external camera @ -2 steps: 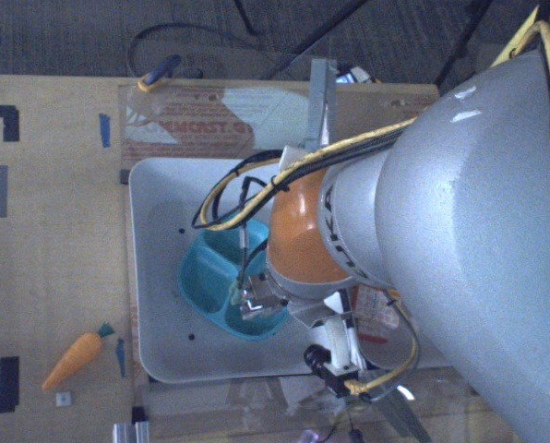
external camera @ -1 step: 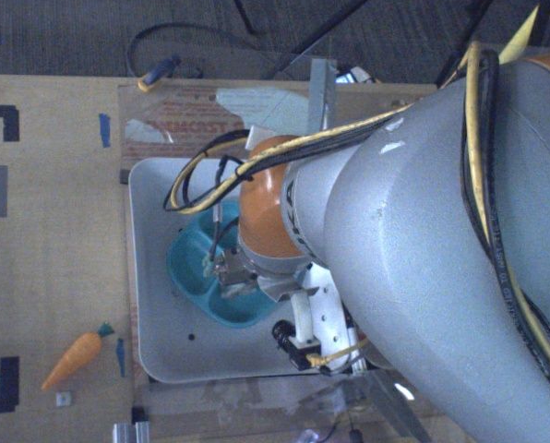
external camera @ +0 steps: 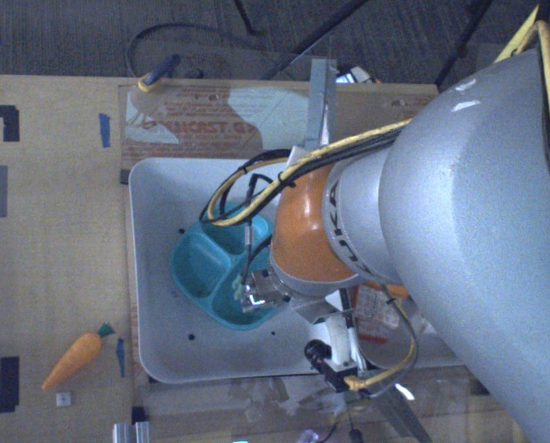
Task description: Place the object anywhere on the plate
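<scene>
Lighting is even and fairly bright, apparently from overhead. A small specular highlight sits on the upper surface of the arm (external camera: 469,201), and its grey shell fades to shadow along the lower right. The bin (external camera: 155,247) reads slightly bluish-white, with soft shadow under the arm. The floor at the far edge is dim. The arm, closest to the lens, looks soft. Overall sharpness is moderate; small details are grainy.

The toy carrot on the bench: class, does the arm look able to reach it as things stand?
Probably not easily. The carrot lies outside the white bin, beyond its wall, while the arm hangs over the teal plate.
</scene>
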Controlling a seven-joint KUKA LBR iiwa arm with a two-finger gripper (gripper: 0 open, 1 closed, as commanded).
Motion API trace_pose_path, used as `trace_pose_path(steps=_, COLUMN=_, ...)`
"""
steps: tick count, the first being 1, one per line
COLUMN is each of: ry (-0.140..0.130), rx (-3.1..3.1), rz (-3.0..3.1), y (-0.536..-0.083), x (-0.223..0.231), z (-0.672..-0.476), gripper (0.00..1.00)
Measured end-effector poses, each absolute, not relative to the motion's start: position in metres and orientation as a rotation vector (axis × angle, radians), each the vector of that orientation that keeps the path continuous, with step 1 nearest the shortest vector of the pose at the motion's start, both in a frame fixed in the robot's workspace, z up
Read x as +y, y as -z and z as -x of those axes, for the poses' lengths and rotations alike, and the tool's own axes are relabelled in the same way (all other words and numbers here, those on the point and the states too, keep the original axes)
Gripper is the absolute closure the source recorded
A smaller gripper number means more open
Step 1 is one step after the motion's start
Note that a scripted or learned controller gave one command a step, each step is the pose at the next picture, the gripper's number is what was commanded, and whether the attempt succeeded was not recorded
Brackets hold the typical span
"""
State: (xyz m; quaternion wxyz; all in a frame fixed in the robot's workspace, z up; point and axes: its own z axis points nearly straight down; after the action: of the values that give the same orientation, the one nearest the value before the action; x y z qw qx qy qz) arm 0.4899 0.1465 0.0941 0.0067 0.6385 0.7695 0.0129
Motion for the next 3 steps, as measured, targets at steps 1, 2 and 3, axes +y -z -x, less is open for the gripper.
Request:
trace_pose_path(steps=1, ry=-0.034, rx=1.977, rz=-2.436, y=-0.113, x=0.119, z=-0.485, gripper=1.0)
trace_pose_path(steps=2, ry=-0.041, rx=2.071, rz=-2.357, y=-0.094, x=0.117, z=-0.503, gripper=1.0)
trace_pose_path(steps=3, ry=-0.017, rx=2.028, rz=-2.396, y=-0.112, x=0.11, z=-0.502, gripper=1.0)
